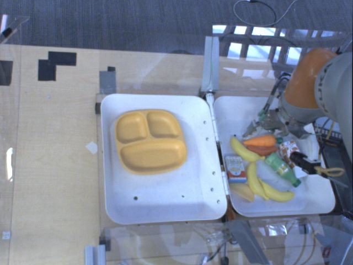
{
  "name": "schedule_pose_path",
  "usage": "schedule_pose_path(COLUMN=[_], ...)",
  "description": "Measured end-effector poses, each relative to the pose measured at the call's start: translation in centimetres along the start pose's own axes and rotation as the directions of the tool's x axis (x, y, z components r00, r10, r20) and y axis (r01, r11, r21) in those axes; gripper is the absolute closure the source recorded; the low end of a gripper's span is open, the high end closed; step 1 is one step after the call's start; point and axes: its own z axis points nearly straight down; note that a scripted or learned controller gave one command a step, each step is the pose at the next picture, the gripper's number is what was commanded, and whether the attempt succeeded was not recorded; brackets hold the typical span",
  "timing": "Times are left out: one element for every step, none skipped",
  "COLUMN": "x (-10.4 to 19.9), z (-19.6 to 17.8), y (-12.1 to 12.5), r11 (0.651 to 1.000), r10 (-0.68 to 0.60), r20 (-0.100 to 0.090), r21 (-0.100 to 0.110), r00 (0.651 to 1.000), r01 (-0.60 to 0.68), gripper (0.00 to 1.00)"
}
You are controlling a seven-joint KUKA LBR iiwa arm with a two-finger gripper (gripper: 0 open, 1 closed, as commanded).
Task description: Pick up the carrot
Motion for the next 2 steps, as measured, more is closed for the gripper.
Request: schedule_pose_path(x=[0.00, 0.20], z=[0.00, -0.94], y=[0.00, 0.21], r11=[1.000, 1.000], r10=[0.000, -0.003], r20=[0.000, -0.001], r21=[0.000, -0.003], r00=[1.000, 1.000], r01=[0.000, 0.003], gripper=[0.00, 1.00])
